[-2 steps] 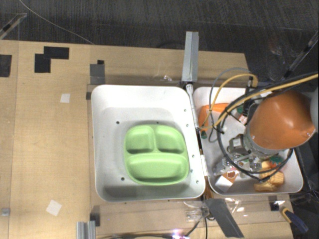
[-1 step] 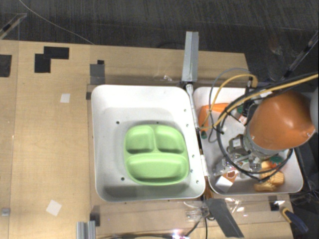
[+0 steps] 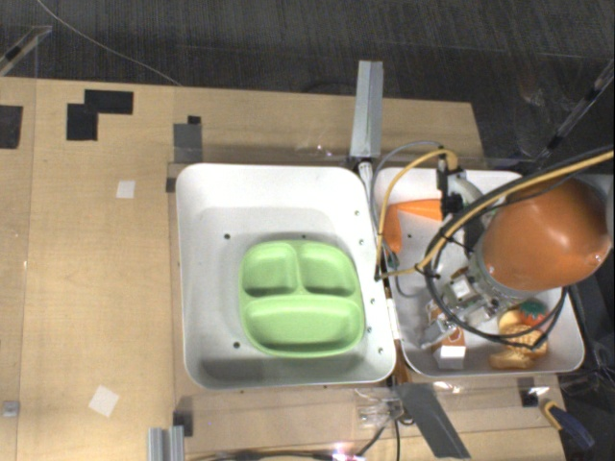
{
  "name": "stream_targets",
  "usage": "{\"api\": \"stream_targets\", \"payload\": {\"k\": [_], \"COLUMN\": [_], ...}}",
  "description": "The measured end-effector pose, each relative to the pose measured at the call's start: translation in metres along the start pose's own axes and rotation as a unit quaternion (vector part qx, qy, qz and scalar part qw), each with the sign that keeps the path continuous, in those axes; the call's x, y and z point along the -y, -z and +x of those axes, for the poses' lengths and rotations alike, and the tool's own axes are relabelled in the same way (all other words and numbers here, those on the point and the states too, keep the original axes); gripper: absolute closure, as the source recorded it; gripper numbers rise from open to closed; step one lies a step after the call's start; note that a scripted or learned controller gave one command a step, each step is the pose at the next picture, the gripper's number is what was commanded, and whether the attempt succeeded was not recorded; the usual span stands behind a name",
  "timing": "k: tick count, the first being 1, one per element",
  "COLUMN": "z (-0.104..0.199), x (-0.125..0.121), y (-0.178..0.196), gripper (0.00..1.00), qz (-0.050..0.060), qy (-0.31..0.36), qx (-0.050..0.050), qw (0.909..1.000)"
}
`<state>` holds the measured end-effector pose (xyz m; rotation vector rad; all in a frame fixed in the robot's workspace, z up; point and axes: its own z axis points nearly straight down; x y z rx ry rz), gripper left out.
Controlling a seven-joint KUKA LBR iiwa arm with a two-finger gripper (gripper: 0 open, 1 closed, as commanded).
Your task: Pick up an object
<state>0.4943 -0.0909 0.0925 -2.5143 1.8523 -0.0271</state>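
Clutter is the hazard: the right bin [image 3: 574, 351] crowds several small objects [image 3: 519, 339] under the arm [image 3: 538, 233] (cables trailing), so the end effector [image 3: 459, 315], its state unreadable, may snag or miss.

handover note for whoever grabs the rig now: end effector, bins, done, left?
End effector: down low in the right bin, under the orange wrist band; finger state unreadable behind cables.
Right bin: small white block just below the end effector, brownish items at the lower right corner, an orange piece near the top.
Left bin: green divided tray, lying flat in the middle.
Done: arm is in position over the right bin's clutter.
Left: no object seen held; grasp and lift not yet confirmed.
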Motion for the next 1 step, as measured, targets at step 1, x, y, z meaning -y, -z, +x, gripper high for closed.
{"api": "stream_targets", "payload": {"k": [1], "z": [0.0006], "x": [-0.0002], "y": [-0.0002], "gripper": [0.0], "qz": [0.0], "qy": [0.012], "qx": [0.0], "qw": [0.9999]}}
